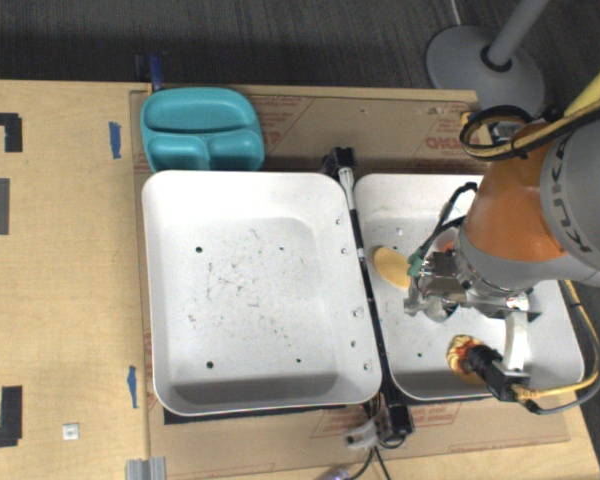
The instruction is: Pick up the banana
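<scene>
In the right bin (pixel 420 368), the gripper (pixel 430 296) hung low over the floor, just beside the banana (pixel 389 266) and probably lined up for a grasp. The wrist hid it from above, so whether it was open or closed could not be told. The banana lay near the bin's left wall, one end under the tool. The left bin (pixel 250 268) sat alongside. Beyond it stood a teal tray (pixel 202 128), apparently parked clear of the work.

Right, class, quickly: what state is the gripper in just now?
Gripper: cannot be told. It hangs close beside the banana in the right-hand bin.
</scene>
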### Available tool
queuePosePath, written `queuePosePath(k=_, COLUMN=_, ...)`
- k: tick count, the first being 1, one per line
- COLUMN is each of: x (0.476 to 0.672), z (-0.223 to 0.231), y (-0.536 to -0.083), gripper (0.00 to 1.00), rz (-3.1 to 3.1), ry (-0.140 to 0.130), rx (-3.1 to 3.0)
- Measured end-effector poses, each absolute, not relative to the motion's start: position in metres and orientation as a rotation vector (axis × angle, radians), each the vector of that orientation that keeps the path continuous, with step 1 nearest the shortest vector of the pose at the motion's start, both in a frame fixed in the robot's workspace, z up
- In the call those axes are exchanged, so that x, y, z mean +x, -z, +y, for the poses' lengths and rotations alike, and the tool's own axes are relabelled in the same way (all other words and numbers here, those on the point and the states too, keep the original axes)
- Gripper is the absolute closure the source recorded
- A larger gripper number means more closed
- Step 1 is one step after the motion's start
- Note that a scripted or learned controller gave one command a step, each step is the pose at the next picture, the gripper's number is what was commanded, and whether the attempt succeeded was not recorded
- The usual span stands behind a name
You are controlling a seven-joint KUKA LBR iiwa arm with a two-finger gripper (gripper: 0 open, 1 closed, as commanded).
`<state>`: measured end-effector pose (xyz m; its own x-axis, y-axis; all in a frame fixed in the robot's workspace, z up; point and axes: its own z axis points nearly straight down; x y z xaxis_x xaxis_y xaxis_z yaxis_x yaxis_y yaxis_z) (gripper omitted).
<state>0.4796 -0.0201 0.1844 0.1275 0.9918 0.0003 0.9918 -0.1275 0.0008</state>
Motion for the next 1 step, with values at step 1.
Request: queuePosePath(k=1, x=0.4806, z=-0.0203, y=-0.1947, gripper=1.0, rz=2.075, ry=-0.003, rx=2.355)
